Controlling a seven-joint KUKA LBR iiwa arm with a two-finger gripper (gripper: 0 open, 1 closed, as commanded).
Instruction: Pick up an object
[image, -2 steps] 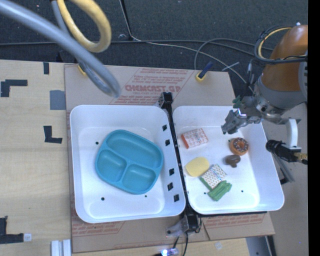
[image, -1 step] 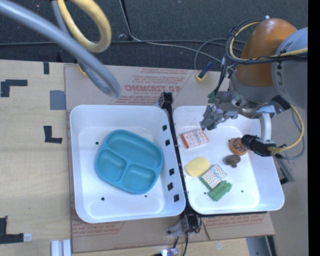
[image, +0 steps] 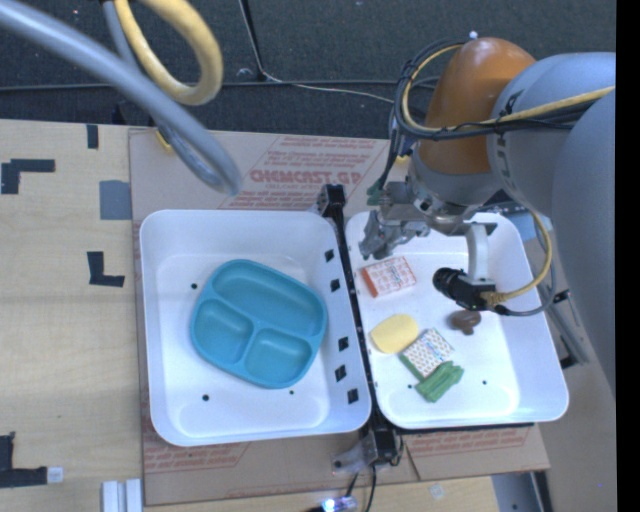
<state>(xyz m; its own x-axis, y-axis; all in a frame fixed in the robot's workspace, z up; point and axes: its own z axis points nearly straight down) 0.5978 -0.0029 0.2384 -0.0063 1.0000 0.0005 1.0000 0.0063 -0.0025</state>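
Camera view: gripper (image: 392, 238) hangs just above the orange card (image: 388, 276), at the back of the right bin (image: 520, 395). Risk, as I judge it: the card lies flat, so the fingers may slide over it and close on nothing; it also sits near the divider (image: 345, 300), which a finger could clip. Can't tell how far the gripper is open; nothing visible in it. Yellow sponge (image: 394, 333) and green block (image: 438, 381) lie in front of the card.

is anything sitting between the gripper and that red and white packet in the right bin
Nothing visible does. The gripper hangs just above the red and white packet, with bare bin floor between them. The yellow object lies farther down the right bin, off that path.
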